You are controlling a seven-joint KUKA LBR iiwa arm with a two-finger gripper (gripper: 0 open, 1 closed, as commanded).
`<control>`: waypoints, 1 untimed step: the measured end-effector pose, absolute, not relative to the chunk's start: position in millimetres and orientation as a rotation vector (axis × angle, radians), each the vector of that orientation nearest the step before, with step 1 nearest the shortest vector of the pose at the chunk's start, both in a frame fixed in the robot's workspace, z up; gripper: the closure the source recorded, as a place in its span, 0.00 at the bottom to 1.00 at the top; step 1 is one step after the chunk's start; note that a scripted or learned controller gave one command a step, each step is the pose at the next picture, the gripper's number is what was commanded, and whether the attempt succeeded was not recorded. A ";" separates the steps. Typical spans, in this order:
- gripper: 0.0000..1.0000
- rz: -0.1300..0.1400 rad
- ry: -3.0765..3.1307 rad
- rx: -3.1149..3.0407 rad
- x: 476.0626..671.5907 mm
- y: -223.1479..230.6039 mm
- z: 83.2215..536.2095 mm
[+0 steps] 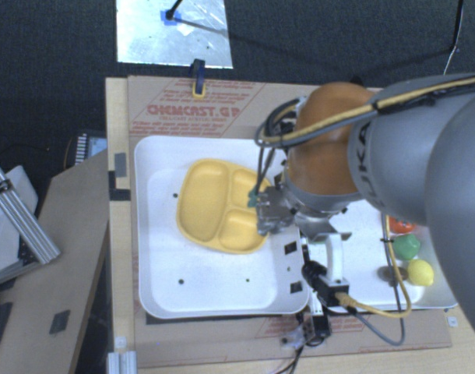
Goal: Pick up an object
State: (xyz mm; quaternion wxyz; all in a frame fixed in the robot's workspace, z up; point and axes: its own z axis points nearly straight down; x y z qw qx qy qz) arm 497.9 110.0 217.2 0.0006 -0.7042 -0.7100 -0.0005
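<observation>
**Arm over the bins, yellow tray in the left one**

Closest to us, at the bottom, a yellow cable (374, 312) and some black wires hang near the front edge of the table (222, 337). Just above them sits the white left bin (156, 287). It has a few small dark dots on its floor.

A yellow tray (210, 201) lies in that bin, a bit toward the far side. The tray has three hollow parts and lies tilted.

The hand (270, 216) is at the right edge of the tray, where the two bins meet. It is touching or just over the tray's edge. I cannot tell if the hand is open or closed, or if it grips anything, because the arm hides it.

The big grey arm (424, 162) comes in from the right. Its orange band (327, 150) sits right above the hand.

In the right bin (362, 283), beside the arm, lie a yellow ball (420, 273), a green thing (408, 246) and a bit of something orange (399, 226).

Farther back, brown card with red letters (195, 109) lies under the bins. Beyond it, a shiny sheet (174, 22) lies on the dark floor.
</observation>
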 end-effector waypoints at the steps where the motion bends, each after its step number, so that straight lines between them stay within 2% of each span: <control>1: 0.00 -0.002 -2.225 -2.218 498.4 107.8 217.6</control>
